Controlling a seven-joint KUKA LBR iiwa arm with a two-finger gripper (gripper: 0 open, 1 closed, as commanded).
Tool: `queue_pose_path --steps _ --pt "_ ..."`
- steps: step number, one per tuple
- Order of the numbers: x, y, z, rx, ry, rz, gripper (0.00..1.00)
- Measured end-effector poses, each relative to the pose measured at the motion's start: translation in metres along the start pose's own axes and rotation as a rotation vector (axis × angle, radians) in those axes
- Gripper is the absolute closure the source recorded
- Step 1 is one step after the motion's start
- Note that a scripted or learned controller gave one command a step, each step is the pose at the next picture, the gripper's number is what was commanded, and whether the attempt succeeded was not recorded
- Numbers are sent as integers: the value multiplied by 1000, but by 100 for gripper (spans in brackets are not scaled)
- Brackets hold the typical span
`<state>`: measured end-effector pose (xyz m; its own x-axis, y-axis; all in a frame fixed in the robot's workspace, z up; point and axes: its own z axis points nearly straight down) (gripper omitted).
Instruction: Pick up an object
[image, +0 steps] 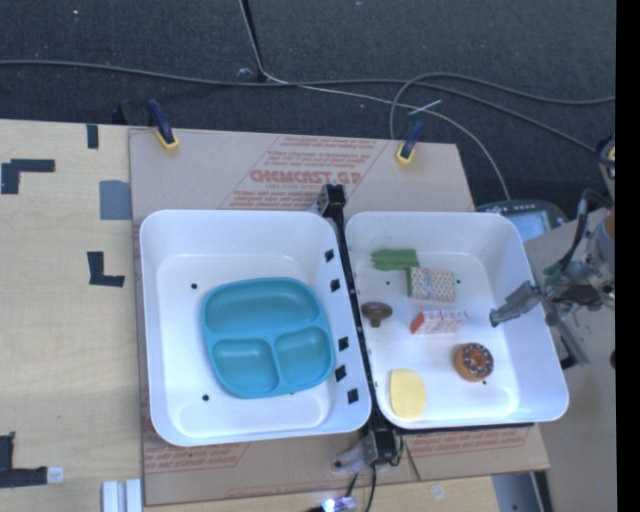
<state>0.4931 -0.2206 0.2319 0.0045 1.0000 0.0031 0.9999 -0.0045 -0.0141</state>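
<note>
Your nearest pick is the doughnut, lying in the right bin just near-left of the gripper. You'll see the gripper hovering at the bin's right wall, grasping nothing; finger spread can't be judged.

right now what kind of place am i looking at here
Probably a robotics lab test bench. Two white bins sit on a board held by yellow clamps, loose cables trail across dark carpet, and small toy-like items such as a doughnut wait for picking.
</note>
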Motion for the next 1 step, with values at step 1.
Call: queue_pose_path --steps 1 --pt "1 3 -7 -12 -3 -5 0"
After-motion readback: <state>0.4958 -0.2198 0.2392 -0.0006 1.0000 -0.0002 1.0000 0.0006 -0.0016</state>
